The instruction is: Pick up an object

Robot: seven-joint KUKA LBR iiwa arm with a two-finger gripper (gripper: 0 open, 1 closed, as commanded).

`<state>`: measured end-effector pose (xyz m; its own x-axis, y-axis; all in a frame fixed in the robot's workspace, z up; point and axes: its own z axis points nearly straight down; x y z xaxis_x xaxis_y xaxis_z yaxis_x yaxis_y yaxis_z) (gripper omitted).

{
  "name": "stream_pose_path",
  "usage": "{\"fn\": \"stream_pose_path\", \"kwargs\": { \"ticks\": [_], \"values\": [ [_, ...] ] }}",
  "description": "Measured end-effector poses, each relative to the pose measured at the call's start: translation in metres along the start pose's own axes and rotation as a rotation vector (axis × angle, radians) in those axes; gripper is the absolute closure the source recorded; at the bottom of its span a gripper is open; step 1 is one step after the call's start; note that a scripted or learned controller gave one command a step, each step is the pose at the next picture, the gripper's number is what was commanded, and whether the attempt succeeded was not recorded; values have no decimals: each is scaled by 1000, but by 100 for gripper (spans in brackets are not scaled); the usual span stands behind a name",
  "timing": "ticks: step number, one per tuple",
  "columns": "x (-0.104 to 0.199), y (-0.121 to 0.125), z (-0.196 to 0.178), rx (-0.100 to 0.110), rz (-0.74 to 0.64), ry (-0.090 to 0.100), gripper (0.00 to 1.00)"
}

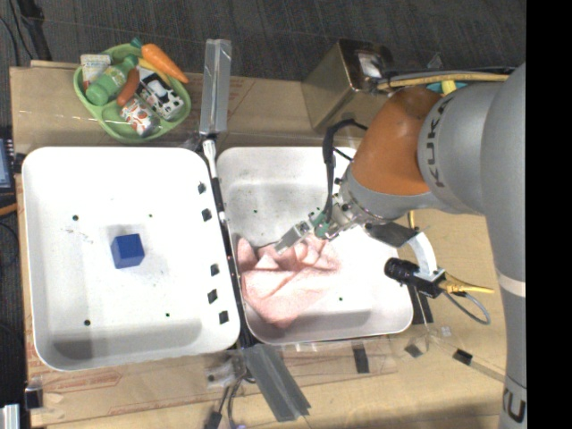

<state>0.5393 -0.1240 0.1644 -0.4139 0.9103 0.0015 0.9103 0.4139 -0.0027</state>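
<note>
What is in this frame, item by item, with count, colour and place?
bins: two, white, side by side on the bench.
blue cube: one, blue, in the left bin.
pink cloth: one, pink, crumpled in the right bin, toward its near wall.
green bowl: one, green, beyond the left bin, holding toy food including an orange carrot.
cardboard box: one, tan, beyond the right bin.
arm: one, grey with an orange band, entering from the right.
gripper: one, at the cloth's upper edge.
</note>
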Motion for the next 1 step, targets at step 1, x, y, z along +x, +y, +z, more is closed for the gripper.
{"fn": "stream_pose_path", "kwargs": {
  "ticks": [1],
  "values": [
    [-38, 9, 34, 1, -104, 0, 0]
  ]
}}
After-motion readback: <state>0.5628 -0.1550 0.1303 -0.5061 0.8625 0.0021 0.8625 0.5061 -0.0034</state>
